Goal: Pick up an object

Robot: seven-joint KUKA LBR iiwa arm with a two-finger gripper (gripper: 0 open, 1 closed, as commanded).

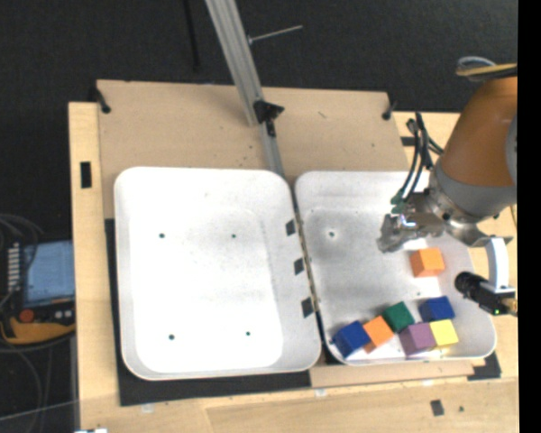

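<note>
My gripper (397,234) hangs over the right bin (343,260), in its upper right part, with the grey wrist and orange band behind it to the right. An orange cube (427,262) lies just below and right of the gripper, apart from it. Along the bin's near edge sit several cubes: a blue one (351,337), an orange one (378,331), a green one (398,317), a purple one (419,337), a yellow one (444,333) and another blue one (436,309). Nothing shows between the fingers.
The left bin (207,269) lies beside the right one, joined by small black clips at the shared rim. A slanted metal rail (243,70) rises from the back of the bench. Cables and a blue device (47,273) sit off the bench's left side.
</note>
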